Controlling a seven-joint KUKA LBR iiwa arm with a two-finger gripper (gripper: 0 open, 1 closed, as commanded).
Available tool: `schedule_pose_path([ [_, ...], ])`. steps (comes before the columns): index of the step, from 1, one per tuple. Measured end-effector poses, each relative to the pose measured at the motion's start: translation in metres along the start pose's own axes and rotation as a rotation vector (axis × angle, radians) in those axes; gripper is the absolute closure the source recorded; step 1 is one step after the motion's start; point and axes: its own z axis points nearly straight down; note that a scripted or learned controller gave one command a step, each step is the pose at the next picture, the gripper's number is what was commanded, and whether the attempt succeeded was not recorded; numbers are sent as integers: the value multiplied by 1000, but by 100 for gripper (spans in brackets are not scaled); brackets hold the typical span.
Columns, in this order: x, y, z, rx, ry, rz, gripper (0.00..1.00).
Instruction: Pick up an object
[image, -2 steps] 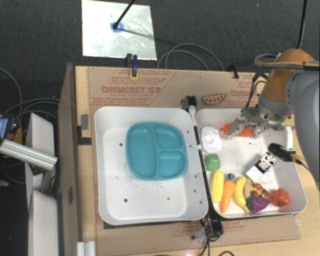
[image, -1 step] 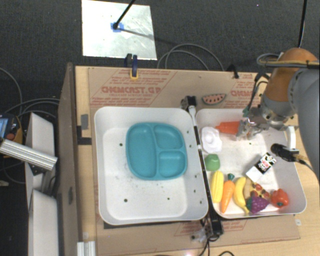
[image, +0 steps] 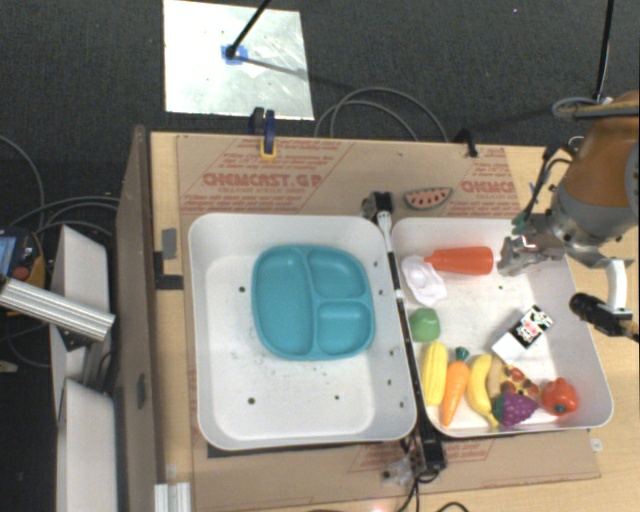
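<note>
The gripper (image: 520, 255) hangs over the upper right part of the right bin (image: 596, 385), below the grey wrist and orange band of the arm (image: 600, 175); whether it is spread or closed cannot be told from this slanted view, and nothing is seen clamped in it or touching it. Just to the gripper's left lies an orange bottle (image: 462, 261) with a pale cap, stretched out on its side with its butt end near the gripper. Further left of the gripper, beyond the bottle, sits a crumpled white piece (image: 424, 281), and below that a small green round fruit (image: 425, 324). Below the gripper and a little left rests a white carton with black patches (image: 525, 332), tilted. Well below the gripper, along the bin's near edge, crowd a yellow corn cob (image: 434, 372), a carrot (image: 454, 388), a banana (image: 481, 386), purple grapes (image: 516, 407) and a red-orange pepper (image: 558, 396). Far to the gripper's left, the left bin (image: 225, 400) holds a blue divided tray (image: 312, 302). A watermelon slice (image: 428, 197) lies on the bench, up and left of the gripper.
</note>
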Motion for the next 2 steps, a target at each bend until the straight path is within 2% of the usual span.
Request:
schedule_pose_path([
  [1,1,1,4,3,0,-2,0],
  [2,-21,-51,67,0,-1,-5,0],
])
